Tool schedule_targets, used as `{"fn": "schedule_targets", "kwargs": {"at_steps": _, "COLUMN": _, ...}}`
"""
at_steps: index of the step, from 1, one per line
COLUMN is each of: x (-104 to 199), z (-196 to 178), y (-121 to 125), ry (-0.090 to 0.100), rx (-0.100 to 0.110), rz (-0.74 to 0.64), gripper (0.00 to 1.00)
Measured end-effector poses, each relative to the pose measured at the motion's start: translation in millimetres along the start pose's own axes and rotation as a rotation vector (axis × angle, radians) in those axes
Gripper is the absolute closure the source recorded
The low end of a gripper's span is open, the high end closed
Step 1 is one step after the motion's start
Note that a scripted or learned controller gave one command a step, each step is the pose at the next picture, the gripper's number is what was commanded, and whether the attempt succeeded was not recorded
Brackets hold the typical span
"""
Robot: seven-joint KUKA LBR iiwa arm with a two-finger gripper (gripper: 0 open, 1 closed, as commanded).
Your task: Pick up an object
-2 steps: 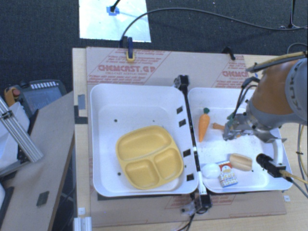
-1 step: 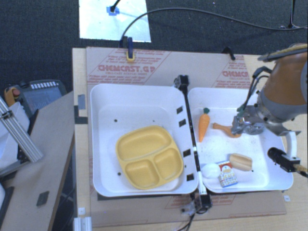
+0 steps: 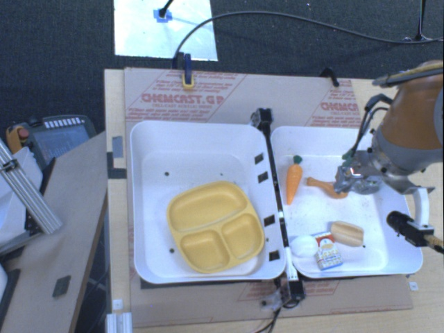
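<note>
Metal two-finger gripper (image 3: 352,180) hangs over small brown spoon-shaped toy (image 3: 326,185), long axis running left-right; finger state unclear.

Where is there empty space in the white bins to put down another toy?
Left bin: bare floor behind the yellow tray, towards the far wall, and a strip on its left. Right bin: a small patch between the carrot and the bread roll. Crowded at its near edge, around the egg and small box, and beneath the gripper.

An orange toy carrot with a green top (image 3: 294,180) lies upright-pointing along the right bin's (image 3: 395,259) left side.
</note>
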State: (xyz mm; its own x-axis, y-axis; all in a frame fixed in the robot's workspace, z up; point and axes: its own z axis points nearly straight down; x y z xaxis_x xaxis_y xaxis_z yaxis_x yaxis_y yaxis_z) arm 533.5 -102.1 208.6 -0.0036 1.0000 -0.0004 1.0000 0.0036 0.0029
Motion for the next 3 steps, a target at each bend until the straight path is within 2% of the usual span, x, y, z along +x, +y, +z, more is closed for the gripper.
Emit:
{"fn": "schedule_targets", "kwargs": {"at_steps": 1, "x": 50.2, "z": -13.5, "y": -6.1, "ry": 0.002, "rx": 0.000, "rz": -0.005, "gripper": 1.00}}
{"fn": "schedule_targets", "kwargs": {"at_steps": 3, "x": 148.6, "z": -2.1, "y": -25.9, "ry": 0.003, "rx": 0.004, "rz": -0.006, "gripper": 1.00}}
